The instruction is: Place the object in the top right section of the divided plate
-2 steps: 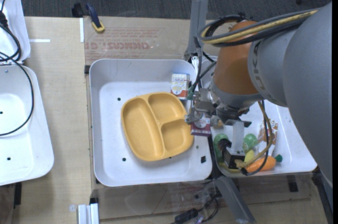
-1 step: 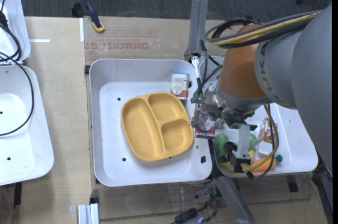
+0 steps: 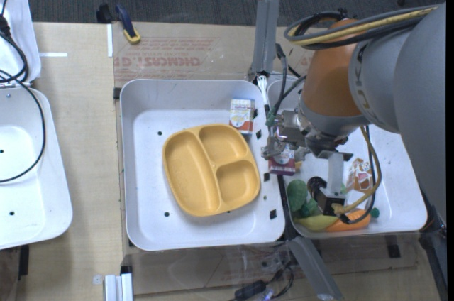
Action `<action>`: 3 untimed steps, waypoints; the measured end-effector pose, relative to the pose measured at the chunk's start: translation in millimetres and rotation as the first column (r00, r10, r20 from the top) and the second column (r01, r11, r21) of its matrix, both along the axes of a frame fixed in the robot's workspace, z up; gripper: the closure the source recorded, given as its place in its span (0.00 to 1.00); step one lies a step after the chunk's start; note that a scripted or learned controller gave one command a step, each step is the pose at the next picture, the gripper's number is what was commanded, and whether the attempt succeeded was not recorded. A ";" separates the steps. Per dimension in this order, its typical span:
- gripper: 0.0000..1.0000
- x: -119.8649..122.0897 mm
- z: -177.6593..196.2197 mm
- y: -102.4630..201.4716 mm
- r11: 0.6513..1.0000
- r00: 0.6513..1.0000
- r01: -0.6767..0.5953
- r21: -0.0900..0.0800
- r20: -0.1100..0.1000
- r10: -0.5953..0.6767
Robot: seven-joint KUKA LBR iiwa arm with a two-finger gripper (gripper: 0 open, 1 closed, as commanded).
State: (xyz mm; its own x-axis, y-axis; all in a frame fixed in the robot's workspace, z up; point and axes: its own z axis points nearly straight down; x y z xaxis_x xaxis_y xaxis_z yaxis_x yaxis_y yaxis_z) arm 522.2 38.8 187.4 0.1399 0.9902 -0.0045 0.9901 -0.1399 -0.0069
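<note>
Divided plate (image 3: 211, 169) lies in the left bin (image 3: 135, 172), small carton (image 3: 242, 114) behind it

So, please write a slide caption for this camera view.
KUKA arm above two white bins; yellow divided plate awaits object.

We saw the yellow divided plate (image 3: 211, 170) lying flat in the left bin, rotated at a slant, all three sections bare. A small maroon-and-white packet (image 3: 282, 161) sat at the gripper tip, over the seam between the bins, just right of the plate; grip contact was unclear from above.
</note>
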 end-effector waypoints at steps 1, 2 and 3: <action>1.00 -25.3 0.5 6.9 0.938 0.938 -0.347 0.004 0.000 0.347; 1.00 -14.1 19.9 9.6 0.960 0.960 -0.278 0.002 0.001 0.278; 1.00 -32.7 0.1 33.5 0.992 0.992 -0.129 0.002 -0.001 0.129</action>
